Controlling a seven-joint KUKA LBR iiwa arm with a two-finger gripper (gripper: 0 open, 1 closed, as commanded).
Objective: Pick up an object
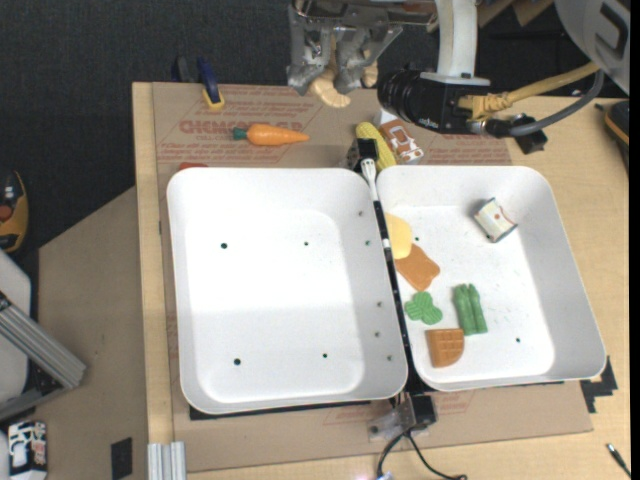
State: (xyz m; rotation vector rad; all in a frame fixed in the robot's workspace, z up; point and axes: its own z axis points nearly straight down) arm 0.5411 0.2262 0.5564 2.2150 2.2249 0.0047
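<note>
Fingers [310,66] of the gripper [333,76] pinch a pale tan curved piece [330,91], which hangs at their tips above the far edge of the cardboard sheet [160,128], beyond both bins. Its small size and the glare leave its kind unclear; it may be a toy food item.

On the cardboard just left of the gripper lie an orange carrot [270,135] and, further left, a blue and yellow clip [210,86]. A yellow banana-like thing [368,136] and a small brown and white packet [402,143] sit at the far end of the seam between the bins.

Apart from a few dark dots, the floor of the left bin [180,268] is bare. The right bin [560,228] holds a white and grey block [493,218] near its far side. Along its left wall lie a flat yellow piece [398,233], touching an orange slice [418,266], then a green leafy piece [423,310]. A green bundle [469,308] lies just right of the leafy piece, and an orange-brown wedge [445,346] lies nearest the camera.

The cardboard rests on the counter [620,268].
</note>
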